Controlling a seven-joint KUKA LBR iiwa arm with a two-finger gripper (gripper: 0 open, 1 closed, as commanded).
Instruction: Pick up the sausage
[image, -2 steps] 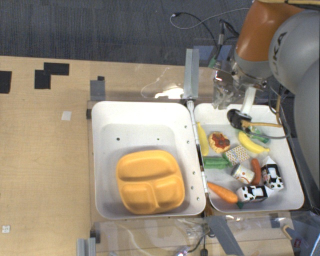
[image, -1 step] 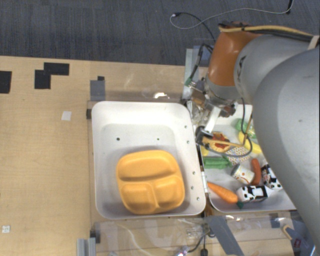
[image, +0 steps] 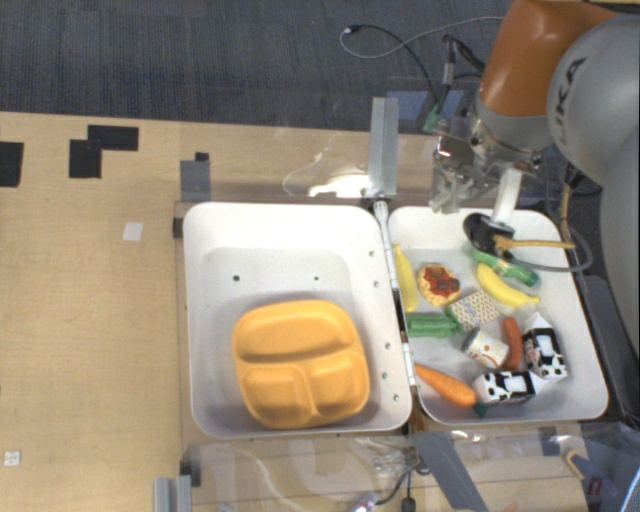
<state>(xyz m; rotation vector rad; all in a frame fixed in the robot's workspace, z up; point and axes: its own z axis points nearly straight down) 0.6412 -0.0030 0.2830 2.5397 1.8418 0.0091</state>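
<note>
From above, the table (image: 90, 330) carries two white bins side by side. The left bin (image: 210, 240) holds a yellow tray (image: 300, 362) with compartments, lying toward its near side. The right bin (image: 590, 385) is crowded. The sausage (image: 513, 343), reddish brown, lies near the bin's right side, lengthwise toward the camera, with a white cup (image: 486, 349) just to its left and a black-and-white cow toy (image: 546, 354) just to its right. A second black-and-white toy (image: 508, 386) sits just in front of the sausage, next to a carrot (image: 445, 385) near the front wall. Farther back lie a banana (image: 504, 286), a green piece (image: 505, 266), a pizza slice (image: 439, 283), a corn cob (image: 404, 279) along the left wall, a green bean (image: 433, 325) and a checked block (image: 473, 310). A black ladle (image: 492, 234) with a wooden handle lies at the back of the bin. The arm (image: 545, 60) comes in from the upper right, and its gripper (image: 477, 190) hangs over the back edge of the right bin, well apart from the sausage. Nothing is seen between the fingers; whether they are apart or together cannot be told, since the metal parts blur together there
</note>
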